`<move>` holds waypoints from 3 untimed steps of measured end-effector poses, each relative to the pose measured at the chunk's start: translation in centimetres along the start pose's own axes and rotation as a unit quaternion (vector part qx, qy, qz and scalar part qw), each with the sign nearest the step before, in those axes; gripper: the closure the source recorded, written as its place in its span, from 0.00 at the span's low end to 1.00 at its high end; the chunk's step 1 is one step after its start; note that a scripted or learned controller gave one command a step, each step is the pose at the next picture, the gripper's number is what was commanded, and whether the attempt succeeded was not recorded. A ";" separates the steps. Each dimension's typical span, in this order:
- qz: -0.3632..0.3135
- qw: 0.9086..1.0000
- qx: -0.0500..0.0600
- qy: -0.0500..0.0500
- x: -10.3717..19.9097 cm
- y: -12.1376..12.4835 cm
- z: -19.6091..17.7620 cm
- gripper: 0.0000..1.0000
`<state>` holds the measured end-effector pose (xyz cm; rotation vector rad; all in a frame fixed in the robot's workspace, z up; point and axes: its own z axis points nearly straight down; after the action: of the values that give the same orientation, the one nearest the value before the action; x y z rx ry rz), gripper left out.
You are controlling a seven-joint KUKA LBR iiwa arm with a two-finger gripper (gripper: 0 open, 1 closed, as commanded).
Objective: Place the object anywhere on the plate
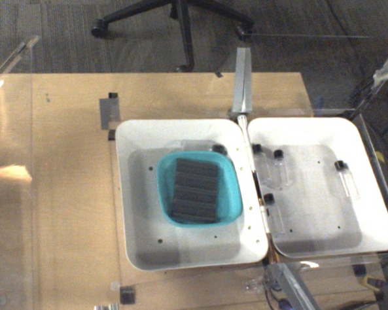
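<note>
Dark ribbed block (196,195) on teal plate (232,189), left bin (135,207); faint clear vials (281,170), right bin (374,192).

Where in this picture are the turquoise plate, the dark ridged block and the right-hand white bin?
turquoise plate (231,189): camera view, on its bare right rim.
dark ridged block (197,193): camera view, on the middle of its ribbed top.
right-hand white bin (308,128): camera view, on its far rim.
</note>
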<state>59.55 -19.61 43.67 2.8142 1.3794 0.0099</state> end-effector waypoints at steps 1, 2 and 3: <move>0.067 0.998 -0.001 0.000 1.7 2.4 0.0 0.00; 0.108 0.994 0.001 -0.001 0.9 0.9 0.1 0.00; 0.180 0.984 0.001 -0.001 -0.3 0.1 0.1 0.00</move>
<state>59.42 -19.91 43.53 3.0192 0.8517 0.0082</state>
